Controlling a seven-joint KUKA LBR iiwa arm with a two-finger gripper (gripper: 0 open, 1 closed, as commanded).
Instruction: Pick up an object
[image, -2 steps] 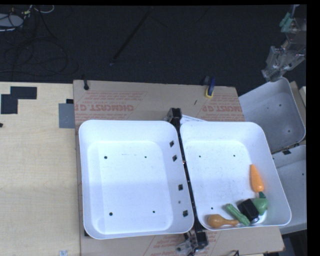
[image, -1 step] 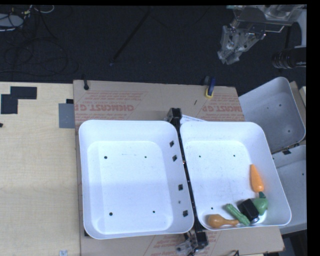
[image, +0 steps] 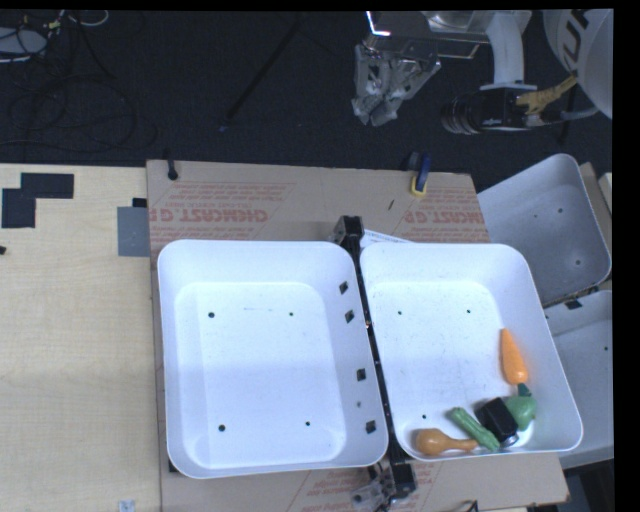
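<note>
White bins sit side by side on cardboard (image: 300, 205) over the tabletop (image: 70, 330). All the stuff is piled in the near right corner of the right bin (image: 440, 270): an orange carrot (image: 513, 358) along the right wall, then a black block (image: 497, 419) touching a green piece (image: 521, 408), a green stick (image: 473, 427) just left of that, and an orange gourd-ish thing (image: 440, 441) right at the front wall. The jaws (image: 380, 92) hang way up at the top of the view, past the far edge of the cardboard, well apart from the pile and holding nothing. Can't tell how far apart they stand, too blurry against the dark floor. Left bin (image: 255, 262) is next to it.
</note>
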